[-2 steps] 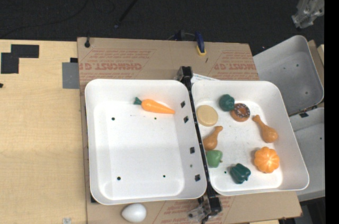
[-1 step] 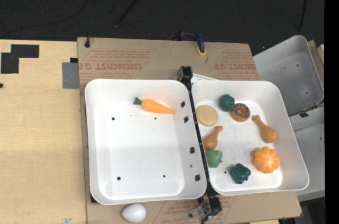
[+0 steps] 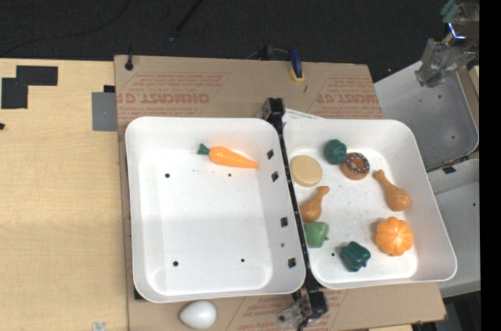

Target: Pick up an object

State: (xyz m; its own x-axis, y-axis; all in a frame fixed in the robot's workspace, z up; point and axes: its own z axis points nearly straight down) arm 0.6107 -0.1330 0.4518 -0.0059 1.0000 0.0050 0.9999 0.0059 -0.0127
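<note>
We see the end effector (image 3: 448,48) at the upper right, well clear of both bins; we cannot tell its state. A carrot (image 3: 228,156) lies in the left bin (image 3: 149,275). The right bin (image 3: 438,259) holds a pumpkin (image 3: 393,235), a doughnut (image 3: 356,165) and other toy foods.

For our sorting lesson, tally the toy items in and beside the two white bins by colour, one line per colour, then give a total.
Orange: 2, carrot and pumpkin
Dark green: 2
Light green: 1
Tan-brown drumsticks: 2
Brown doughnut: 1
Cream disc: 1
White egg, outside the bins: 1
Total: 10
</note>
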